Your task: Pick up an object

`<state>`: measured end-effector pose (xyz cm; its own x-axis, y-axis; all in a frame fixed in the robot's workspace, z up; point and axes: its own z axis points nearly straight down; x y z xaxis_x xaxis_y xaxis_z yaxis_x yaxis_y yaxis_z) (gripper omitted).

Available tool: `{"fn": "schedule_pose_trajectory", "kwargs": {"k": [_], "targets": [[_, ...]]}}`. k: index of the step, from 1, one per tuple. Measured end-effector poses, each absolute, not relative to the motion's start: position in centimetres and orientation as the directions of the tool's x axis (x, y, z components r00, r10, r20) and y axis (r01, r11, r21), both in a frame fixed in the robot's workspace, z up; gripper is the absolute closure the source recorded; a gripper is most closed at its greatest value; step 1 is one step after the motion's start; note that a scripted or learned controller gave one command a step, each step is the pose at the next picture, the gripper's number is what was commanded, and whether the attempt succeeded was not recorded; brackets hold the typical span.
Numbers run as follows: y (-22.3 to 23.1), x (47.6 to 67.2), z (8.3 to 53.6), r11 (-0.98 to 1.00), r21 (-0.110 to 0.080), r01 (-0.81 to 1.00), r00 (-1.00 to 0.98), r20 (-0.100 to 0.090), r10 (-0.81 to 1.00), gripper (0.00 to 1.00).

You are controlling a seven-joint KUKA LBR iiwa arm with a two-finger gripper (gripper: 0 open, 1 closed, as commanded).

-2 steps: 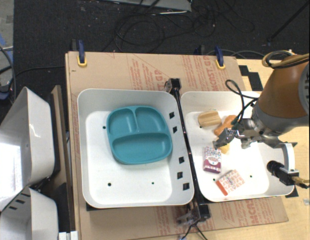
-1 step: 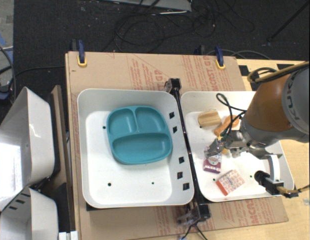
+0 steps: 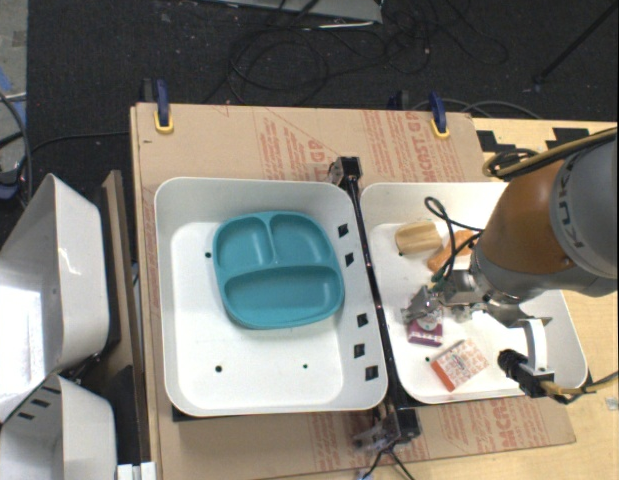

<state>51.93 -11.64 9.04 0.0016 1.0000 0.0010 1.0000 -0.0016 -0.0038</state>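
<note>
Your tool (image 3: 426,308) is low in the right white bin (image 3: 574,368), right over a small purple block (image 3: 424,333); can't tell whether it grips it. A tan wooden block (image 3: 416,237) lies behind, a red-and-white packet (image 3: 459,364) in front. A teal divided plate (image 3: 277,271) sits in the left white bin (image 3: 184,298).

A brown cardboard sheet (image 3: 289,138) with red print covers the bench in the middle of the frame, held by two clamps (image 3: 164,118) at its upper edge. Two white bins sit on it touching side by side: the left bin (image 3: 179,298) and the right bin (image 3: 389,203).
</note>
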Motion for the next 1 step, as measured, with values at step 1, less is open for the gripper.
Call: {"fn": "schedule_pose_trajectory", "kwargs": {"k": [1], "targets": [[-11.64,51.98,10.17,-0.003,-0.001,1.0,0.003,0.001,1.0,1.0]]}}
